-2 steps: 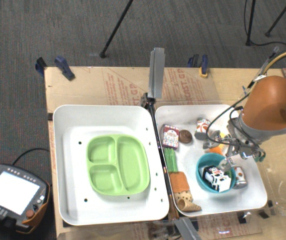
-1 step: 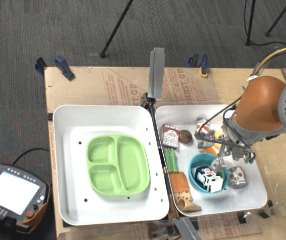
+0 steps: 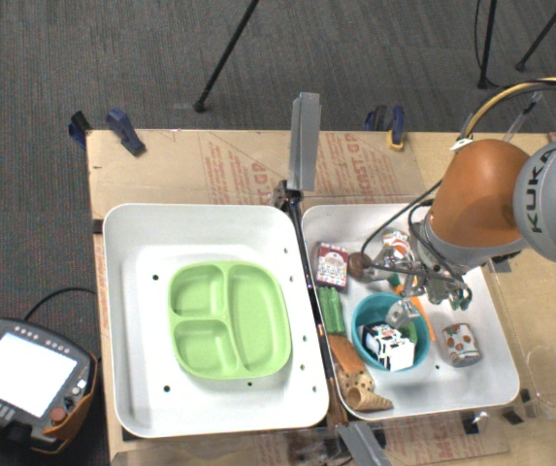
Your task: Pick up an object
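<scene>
The arm (image 3: pixel 481 197) enters from the right of the frame and reaches down over the right bin (image 3: pixel 506 377). The gripper (image 3: pixel 415 304) sits at the centre of that bin, just above the upper rim of a teal bowl (image 3: pixel 367 320). Whether the gripper holds anything cannot be told.

Right bin contents:
- The teal bowl lies in the lower middle of the bin. A black-and-white box (image 3: pixel 390 347) rests inside it.
- A small patterned can (image 3: pixel 459 344) lies on its side just right of the bowl.
- A dark red packet (image 3: pixel 332 266) lies in the upper left part of the bin.
- A green stick (image 3: pixel 331 310) lies along the left wall, below the packet.
- A tan cone (image 3: pixel 360 388) lies in the lower left corner.
- An orange piece (image 3: pixel 424 320) shows at the bowl's right rim.

Left bin (image 3: pixel 127 260): a green divided plate (image 3: pixel 229 318) lies at its centre.

Both bins stand side by side on the counter (image 3: pixel 200 163). A handheld control tablet (image 3: pixel 20 382) lies at the lower left of the frame, off the counter.
</scene>
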Available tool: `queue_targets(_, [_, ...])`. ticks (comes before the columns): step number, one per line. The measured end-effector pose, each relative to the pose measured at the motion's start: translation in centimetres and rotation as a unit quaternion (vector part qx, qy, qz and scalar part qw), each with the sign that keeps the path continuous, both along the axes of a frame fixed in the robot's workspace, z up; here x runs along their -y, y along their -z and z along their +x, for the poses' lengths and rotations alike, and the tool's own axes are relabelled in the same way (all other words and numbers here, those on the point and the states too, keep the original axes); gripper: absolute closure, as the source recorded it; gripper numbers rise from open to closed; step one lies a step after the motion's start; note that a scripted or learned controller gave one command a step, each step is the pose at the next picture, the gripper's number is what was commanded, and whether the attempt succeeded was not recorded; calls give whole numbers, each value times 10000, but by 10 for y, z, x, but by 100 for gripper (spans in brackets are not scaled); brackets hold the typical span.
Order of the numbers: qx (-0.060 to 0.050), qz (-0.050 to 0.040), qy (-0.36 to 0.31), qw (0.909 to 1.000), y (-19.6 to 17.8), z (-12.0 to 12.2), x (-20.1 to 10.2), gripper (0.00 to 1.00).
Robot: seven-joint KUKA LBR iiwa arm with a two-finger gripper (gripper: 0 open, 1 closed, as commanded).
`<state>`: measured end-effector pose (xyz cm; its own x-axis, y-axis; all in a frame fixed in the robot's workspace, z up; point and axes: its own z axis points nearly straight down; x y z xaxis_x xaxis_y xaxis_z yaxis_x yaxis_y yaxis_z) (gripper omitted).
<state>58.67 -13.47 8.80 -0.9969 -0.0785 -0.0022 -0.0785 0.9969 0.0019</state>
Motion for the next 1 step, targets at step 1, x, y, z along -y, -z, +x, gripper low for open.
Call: queue_targets(1, [-7, -2, -145, 9999, 0, -57, -21, 0])
